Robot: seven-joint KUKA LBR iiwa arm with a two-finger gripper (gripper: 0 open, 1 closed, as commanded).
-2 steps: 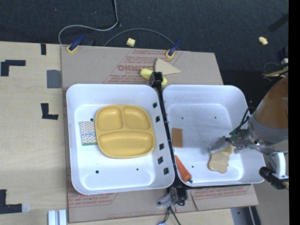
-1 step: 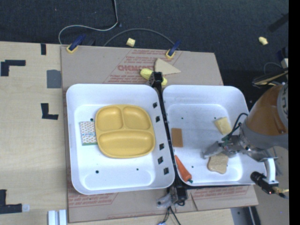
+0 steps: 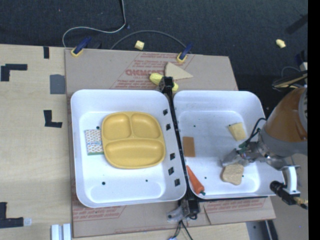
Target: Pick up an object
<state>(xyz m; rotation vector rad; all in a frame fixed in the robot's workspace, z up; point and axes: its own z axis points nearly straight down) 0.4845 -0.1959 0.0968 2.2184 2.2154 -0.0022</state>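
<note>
End effector (image 3: 235, 159): low in the right bin (image 3: 215, 101), at that bin's right half, on the grey arm with orange band (image 3: 287, 116) reaching in from the right. Grip state: cannot be told from this slant, the tip being small and dark against the bin floor.

Candidate object, nearest: tan bread-like piece (image 3: 233, 174), lying on the bin floor just below the end effector, touching or nearly so; not seen between anything that grips.

Other contents, right bin: pale yellow block (image 3: 237, 131) near the right wall, above the end effector; brown flat rectangle (image 3: 188, 146) toward the left side; orange carrot-like item (image 3: 195, 181) along the lower left wall.

Left bin (image 3: 80, 149): yellow divided plate (image 3: 133, 139), centre; small patterned card or sponge (image 3: 93, 141) touching its left edge.

Counter: cardboard sheet (image 3: 100, 69) under both bins.

Step in hand, by judgement: approach and descent onto the tan piece; pickup not yet shown.

Next move calls for: centring over the tan piece, closing on it firmly, then a straight lift clear of the bin wall. Risk: the piece is flat and may slip aside.
</note>
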